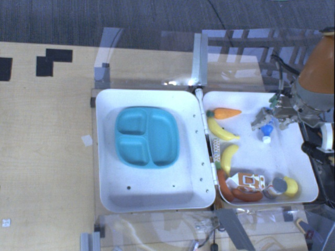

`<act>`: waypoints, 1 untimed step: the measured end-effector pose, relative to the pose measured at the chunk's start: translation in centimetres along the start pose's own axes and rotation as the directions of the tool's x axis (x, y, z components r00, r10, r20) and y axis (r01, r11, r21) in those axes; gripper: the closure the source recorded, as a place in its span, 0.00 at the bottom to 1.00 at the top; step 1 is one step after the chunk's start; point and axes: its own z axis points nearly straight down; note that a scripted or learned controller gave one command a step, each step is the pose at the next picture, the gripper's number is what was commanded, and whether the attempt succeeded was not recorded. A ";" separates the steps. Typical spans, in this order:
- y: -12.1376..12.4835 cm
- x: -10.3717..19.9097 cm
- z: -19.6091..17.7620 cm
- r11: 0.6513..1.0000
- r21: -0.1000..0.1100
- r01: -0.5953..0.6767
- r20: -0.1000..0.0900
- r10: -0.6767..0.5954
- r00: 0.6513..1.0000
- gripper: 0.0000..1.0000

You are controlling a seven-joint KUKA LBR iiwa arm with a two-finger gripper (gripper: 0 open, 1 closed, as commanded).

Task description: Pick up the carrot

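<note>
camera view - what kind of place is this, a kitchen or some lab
Most likely a robot lab bench, not a kitchen: two white bins, the left bin holding a blue divided plate, toy food such as a carrot, and cable on grey carpet.

The arm runs off the right edge, so just its orange band and wrist show. The gripper is too blurred to read its jaws. Directly beneath them, a small blue-and-white object stays unidentifiable.

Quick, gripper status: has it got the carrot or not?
Gripper: fingers' state cannot be told; it sits over the right bin, apart from the carrot, which lies loose by the bananas.
</note>
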 end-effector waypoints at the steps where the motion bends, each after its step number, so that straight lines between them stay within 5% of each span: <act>1: 5.9 4.7 8.2 0.989 -0.001 0.151 0.000 -0.151 0.989 0.00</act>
